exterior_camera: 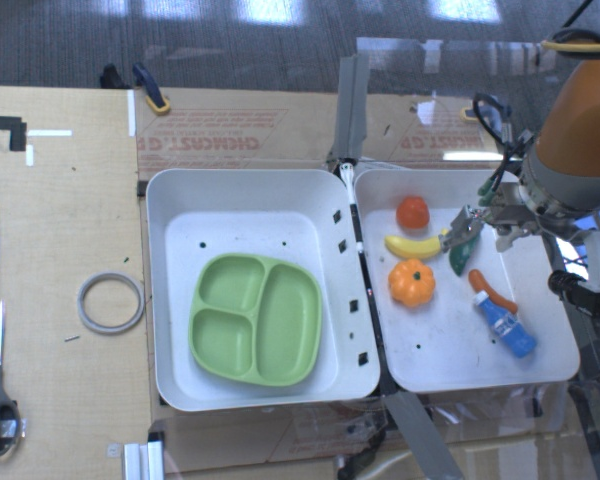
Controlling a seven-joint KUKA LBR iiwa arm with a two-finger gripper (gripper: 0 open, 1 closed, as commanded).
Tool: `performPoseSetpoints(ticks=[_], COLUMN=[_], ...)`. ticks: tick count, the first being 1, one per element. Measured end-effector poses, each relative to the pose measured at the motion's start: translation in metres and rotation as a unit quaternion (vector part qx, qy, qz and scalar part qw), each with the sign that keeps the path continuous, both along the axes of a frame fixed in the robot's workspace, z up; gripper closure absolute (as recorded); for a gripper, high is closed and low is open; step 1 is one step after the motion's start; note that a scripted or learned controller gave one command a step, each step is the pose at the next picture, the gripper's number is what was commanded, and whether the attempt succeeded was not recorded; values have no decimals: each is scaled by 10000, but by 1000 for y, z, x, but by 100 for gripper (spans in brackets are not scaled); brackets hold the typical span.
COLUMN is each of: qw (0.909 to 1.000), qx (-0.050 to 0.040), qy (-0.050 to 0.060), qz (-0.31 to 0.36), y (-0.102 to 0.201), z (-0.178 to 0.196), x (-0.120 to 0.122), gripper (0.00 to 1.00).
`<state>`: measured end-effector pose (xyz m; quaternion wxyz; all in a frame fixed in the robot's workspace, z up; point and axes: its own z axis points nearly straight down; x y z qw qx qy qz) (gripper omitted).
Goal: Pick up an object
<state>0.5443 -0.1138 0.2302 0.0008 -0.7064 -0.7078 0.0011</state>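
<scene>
We see the gripper (464, 230) low in the right bin (540, 363), at the banana's (412, 246) right end beside a green object (462, 256); we cannot tell its state. Tomato (412, 211) above, small pumpkin (411, 282) below.
</scene>
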Motion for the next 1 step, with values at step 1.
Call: performPoseSetpoints(ticks=[1], qw=[10000], qx=[-3], qy=[-5], qz=[2], y=[-22], z=[-72], x=[99], gripper=[0])
